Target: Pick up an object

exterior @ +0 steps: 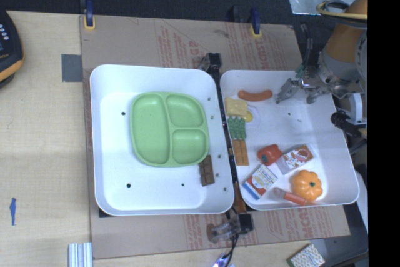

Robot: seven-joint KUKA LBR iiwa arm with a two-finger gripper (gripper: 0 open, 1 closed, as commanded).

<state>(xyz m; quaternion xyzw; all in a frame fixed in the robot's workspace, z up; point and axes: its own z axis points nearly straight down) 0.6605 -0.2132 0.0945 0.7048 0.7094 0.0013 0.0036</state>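
Splayed open and holding nothing, the metal two-finger gripper [300, 89] beside the reddish-orange toy sausage [255, 95] may close on air.

In the right bin [337, 134], bare floor lies in the middle and upper right. A sausage [255, 95] blocks the upper left, food pieces [237, 128] line the left wall, and a pepper [269, 154], packets [294, 159] and a pumpkin [306, 184] crowd the lower part. A green plate [169, 129] fills the left bin's [106, 134] centre.
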